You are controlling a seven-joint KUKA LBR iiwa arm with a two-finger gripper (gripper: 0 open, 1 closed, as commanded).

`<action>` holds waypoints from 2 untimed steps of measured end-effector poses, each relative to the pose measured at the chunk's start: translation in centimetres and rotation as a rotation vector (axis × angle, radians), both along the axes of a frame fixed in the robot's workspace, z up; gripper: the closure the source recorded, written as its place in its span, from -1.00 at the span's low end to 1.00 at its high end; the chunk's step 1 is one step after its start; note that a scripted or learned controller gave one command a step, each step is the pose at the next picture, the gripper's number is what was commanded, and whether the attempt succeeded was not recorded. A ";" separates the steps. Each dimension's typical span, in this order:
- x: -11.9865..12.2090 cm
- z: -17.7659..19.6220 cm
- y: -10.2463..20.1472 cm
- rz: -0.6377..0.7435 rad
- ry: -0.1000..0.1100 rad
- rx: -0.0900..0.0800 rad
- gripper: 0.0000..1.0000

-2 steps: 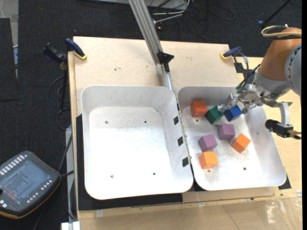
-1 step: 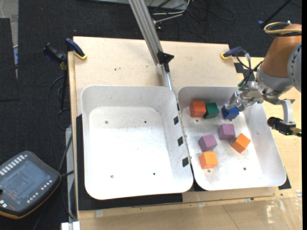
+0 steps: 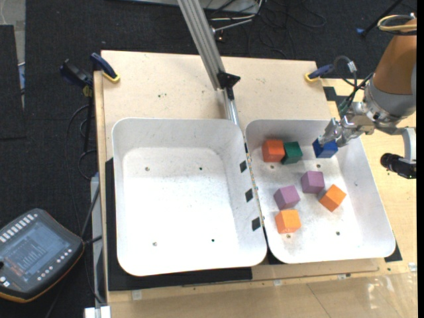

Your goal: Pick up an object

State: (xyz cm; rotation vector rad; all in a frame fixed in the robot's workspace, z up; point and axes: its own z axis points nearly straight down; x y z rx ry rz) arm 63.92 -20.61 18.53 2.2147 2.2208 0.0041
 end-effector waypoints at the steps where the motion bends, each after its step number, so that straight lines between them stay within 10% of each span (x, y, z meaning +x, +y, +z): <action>1: -0.3 6.3 0.3 0.001 -0.002 -0.001 1.00; 2: -0.2 10.0 0.3 0.000 0.000 0.000 1.00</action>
